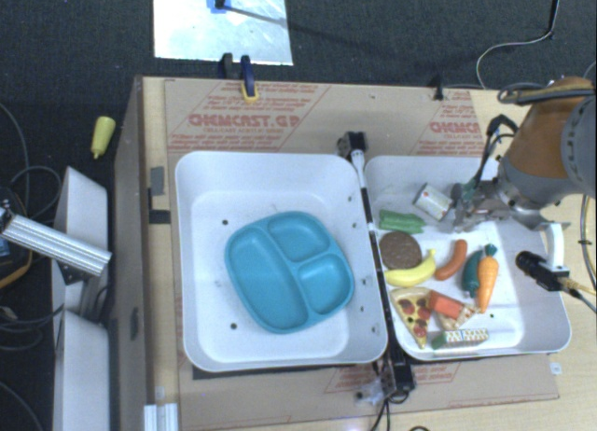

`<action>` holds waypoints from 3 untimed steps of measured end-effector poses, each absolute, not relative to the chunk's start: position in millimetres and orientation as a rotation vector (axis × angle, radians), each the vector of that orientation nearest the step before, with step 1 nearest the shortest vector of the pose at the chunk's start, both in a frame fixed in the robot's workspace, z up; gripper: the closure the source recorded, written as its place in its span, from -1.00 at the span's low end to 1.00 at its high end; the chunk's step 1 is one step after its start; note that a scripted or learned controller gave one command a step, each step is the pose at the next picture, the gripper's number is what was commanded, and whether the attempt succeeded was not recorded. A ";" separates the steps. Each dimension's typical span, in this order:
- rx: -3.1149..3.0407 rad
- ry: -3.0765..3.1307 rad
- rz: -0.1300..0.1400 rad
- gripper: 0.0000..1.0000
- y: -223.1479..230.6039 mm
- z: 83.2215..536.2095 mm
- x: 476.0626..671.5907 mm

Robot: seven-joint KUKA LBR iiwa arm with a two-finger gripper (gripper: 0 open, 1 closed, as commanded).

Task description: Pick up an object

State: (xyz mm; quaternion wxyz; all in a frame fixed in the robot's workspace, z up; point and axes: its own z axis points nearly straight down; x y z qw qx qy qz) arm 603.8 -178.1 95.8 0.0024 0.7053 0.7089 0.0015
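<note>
Grey gripper (464,207) sits low in the right bin (550,331); can't tell its grip state. Nearest pick, the sausage (451,258), lies just below it w/ long axis slanting; you'd approach across that axis.

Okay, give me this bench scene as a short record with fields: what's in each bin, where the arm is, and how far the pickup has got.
left bin: one blue divided plate
right bin: toy food: banana, brown patty, sausage, carrot, pizza slice, green piece
arm: reaching in from the right, gripper low over the right bin's far part
nearest item to gripper: small white box
pickup status: nothing seen held yet
</note>
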 end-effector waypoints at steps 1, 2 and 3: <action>2.213 2.224 0.005 -1.00 -178.1 95.7 603.7; 2.241 2.242 -0.033 -1.00 -179.9 79.7 647.9; 2.219 2.224 0.001 -1.00 -133.4 84.4 581.7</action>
